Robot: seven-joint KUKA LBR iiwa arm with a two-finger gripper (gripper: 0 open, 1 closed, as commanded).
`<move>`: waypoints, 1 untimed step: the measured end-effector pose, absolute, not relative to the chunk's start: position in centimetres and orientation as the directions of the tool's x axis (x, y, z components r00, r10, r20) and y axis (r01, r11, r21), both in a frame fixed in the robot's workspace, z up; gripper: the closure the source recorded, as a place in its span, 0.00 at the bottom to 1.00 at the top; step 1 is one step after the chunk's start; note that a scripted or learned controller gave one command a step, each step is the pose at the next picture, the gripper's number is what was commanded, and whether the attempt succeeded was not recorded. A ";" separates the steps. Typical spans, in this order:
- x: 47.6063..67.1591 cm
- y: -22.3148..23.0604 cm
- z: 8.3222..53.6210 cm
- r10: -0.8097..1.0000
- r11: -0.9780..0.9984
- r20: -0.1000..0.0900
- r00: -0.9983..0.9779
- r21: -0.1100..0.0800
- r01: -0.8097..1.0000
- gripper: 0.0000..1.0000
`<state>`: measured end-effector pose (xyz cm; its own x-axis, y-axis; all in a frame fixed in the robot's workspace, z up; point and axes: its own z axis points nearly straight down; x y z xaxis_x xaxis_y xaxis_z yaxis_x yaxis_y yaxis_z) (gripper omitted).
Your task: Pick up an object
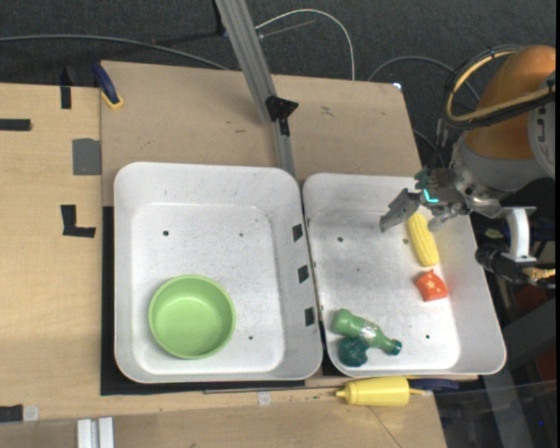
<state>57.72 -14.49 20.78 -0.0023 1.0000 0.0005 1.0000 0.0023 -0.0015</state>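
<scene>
White bins [131, 250] on a tan bench [196, 110]; tool [416, 205] spread wide above the yellow corn [422, 239]

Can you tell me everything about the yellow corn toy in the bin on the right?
The yellow corn cob toy is short and stubby, with a bumpy surface that looks like plastic. It lies flat on the floor of the right-hand shallow white bin, near the far right corner, its length running from the far side toward the near side. The grey two-finger gripper is right at its far end. A small orange-red block sits just beyond its near end, not touching it.
</scene>
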 end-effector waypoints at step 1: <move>56.9 -14.3 14.6 1.000 0.001 0.000 -0.001 -0.008 1.000 0.00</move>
<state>56.87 -14.30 14.58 -0.0014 1.0000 0.0004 1.0000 0.0014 -0.0082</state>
